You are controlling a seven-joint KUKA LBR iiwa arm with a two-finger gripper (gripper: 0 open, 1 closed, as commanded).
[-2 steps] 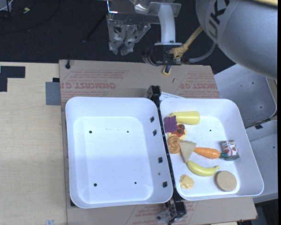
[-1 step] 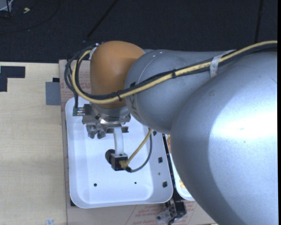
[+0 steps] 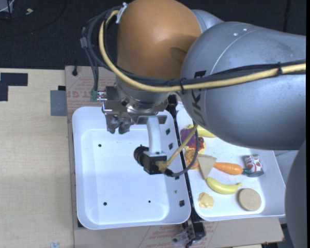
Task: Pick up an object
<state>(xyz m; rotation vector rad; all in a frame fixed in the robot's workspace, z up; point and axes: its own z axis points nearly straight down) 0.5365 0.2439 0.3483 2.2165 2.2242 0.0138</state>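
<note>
the grey arm (image 3: 248, 87) reaches over the left white bin (image 3: 108, 195), its hand (image 3: 120, 126) low near that bin's far edge. in the right bin (image 3: 271, 185) lie a banana (image 3: 222, 186), a carrot (image 3: 229, 168), a tan disc (image 3: 249, 199), a small red and white can (image 3: 253, 164) and a pale wedge (image 3: 206, 164). both bins sit on the tabletop (image 3: 26, 154).

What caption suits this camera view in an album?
Robot arm reaches over the left bin; carrot, banana and other items lie in the right bin.

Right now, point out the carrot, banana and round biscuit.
carrot (image 3: 229, 168), camera view, middle of its orange body.
banana (image 3: 223, 186), camera view, middle of its curve.
round biscuit (image 3: 249, 199), camera view, centre of its top.
</note>
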